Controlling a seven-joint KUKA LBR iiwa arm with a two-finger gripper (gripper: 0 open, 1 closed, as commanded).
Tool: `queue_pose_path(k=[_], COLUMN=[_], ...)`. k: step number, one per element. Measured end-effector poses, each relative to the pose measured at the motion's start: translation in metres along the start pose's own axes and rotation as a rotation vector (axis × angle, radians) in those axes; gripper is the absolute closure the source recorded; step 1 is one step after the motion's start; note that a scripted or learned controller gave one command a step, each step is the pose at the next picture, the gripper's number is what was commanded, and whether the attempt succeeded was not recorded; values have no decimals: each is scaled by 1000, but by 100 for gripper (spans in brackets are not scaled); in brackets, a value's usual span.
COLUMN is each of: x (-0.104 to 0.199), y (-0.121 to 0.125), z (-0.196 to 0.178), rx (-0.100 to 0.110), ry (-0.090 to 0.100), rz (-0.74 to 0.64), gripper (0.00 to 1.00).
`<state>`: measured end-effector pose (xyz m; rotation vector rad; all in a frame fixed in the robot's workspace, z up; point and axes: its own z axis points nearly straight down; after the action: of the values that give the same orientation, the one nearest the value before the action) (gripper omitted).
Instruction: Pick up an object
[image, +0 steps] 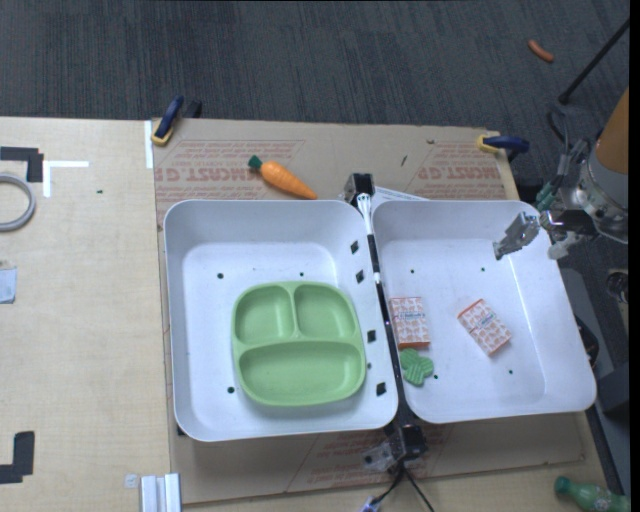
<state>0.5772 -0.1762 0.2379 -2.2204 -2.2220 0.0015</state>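
Gripper, state of closure indeterminate, poised over the right bin's upper right with nothing visibly between it. Approach step: candidate objects, two small patterned cartons and a green toy, lie below-left, requiring travel and descent.

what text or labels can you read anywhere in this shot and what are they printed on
Cardboard sheet under the bins: red block lettering, upside down and partly covered; the words cannot be made out.
Small box by the right bin's left wall: red and white print, too small to read.
Second small box in the right bin: also too small to read.
Green divided plate and toy carrot: no text visible.
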Motion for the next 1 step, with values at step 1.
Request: queue_pose_path(k=[1], x=[31], y=[-62], z=[119], rx=[1], ry=[1], rz=[381], gripper=[0])
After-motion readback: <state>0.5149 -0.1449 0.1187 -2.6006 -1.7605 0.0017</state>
